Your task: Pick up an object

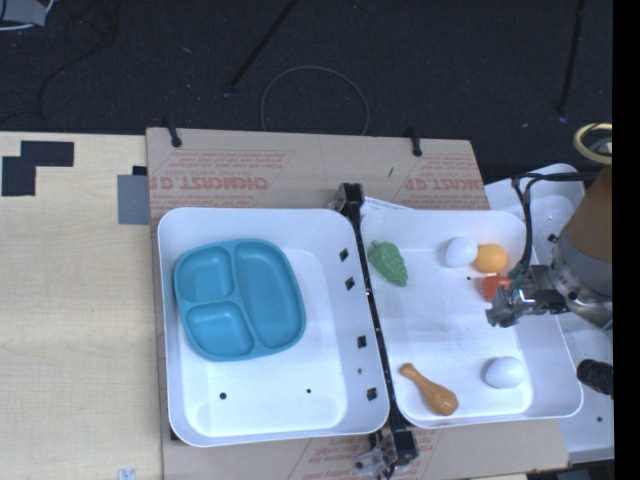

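Gripper (503,311) sits at the right side of the right bin (450,408), low over the floor, arm coming in from the right edge; orange wrist band partly visible above it. Can't tell how the gripper is set or whether it has anything in it — too small and blurred, dark metal blob only.

Closest to it: a small red object (493,286), just beside or touching the gripper on its far side, partly covered; can't tell which. Right behind that, an orange ball (491,258), and next to the ball, a white egg-like ball (460,252); the two look to be touching, near the bin's back wall.

On the near side of the gripper, toward the camera, a second white egg shape (504,372) lies by the front right corner, apart from the gripper. Left of that egg, a tan drumstick-shaped toy (430,389) lies tilted along the front wall.

Further off to the gripper's left, a green leafy toy (388,263) lies close to the divider between the bins.

Farthest: the left bin (200,408), well apart from the gripper, holding a blue three-compartment plate (238,298) flat in its back-left part.
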